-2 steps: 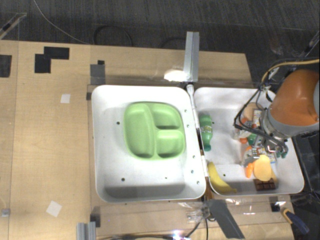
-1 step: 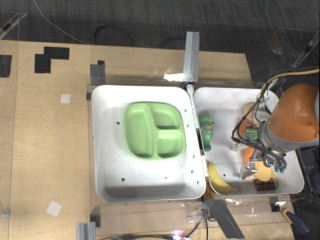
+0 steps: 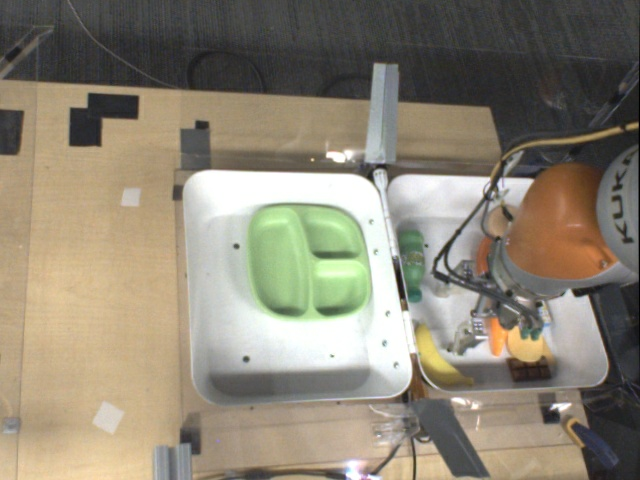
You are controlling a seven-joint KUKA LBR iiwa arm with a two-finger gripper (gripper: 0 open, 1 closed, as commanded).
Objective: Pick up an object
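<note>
Several small things crowd the right bin [image 3: 590,368] beneath our gripper [image 3: 492,330]; nearest the camera a brown block [image 3: 529,371] lies by the front wall, with a banana [image 3: 436,360] to its left, long axis running front to back along the divider; an orange carrot-like piece [image 3: 497,338] sits right at the claw, just beside a yellow item [image 3: 527,346]; we cannot tell whether it pinches anything; farther back a green bottle [image 3: 412,260] lies well apart.
</note>
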